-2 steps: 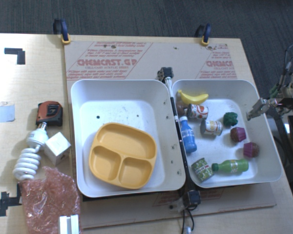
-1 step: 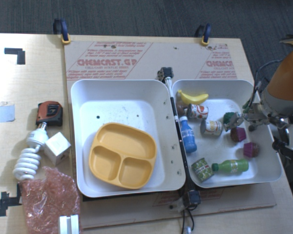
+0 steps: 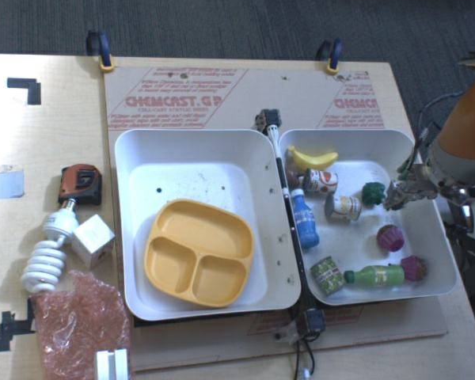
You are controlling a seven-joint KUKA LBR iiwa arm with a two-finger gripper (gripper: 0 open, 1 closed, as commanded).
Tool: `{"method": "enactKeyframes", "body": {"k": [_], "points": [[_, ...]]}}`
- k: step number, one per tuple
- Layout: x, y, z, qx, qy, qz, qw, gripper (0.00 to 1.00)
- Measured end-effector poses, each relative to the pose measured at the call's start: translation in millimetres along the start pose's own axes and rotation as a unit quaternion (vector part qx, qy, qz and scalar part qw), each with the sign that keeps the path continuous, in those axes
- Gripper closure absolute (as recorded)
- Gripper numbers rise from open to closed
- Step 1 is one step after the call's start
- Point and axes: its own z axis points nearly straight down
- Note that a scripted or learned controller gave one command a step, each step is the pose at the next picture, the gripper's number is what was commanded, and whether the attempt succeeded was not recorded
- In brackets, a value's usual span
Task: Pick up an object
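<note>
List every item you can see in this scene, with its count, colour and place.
divided tray: 1, yellow, left bin
banana: 1, yellow, right bin, far left corner
cans: 3, red-white, pale, green, right bin
bottles: 2, blue, green, right bin
small toys: 3, green, magenta, right bin
tape measure: 1, black-orange, bench left
bulb: 1, white spiral, bench left
cube: 1, white, beside bulb
bag: 1, pink, bench near left
clamps: 2, blue-yellow, far board edge
gripper: 1, grey, over right bin
</note>
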Motion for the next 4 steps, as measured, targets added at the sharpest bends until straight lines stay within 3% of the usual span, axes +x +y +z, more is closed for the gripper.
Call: {"method": "enactKeyframes", "body": {"k": [1,2,3,4], "points": [[1,0,0,0.001,0.002,0.000,1.0000,0.00],[44,-46,20,0.000,-0.001,0.003,1.0000,0.00],[44,-45,10,-0.001,-0.001,0.003,1.0000,1.00],[44,-45,10,-0.001,-0.001,0.003,1.0000,0.00]]}}
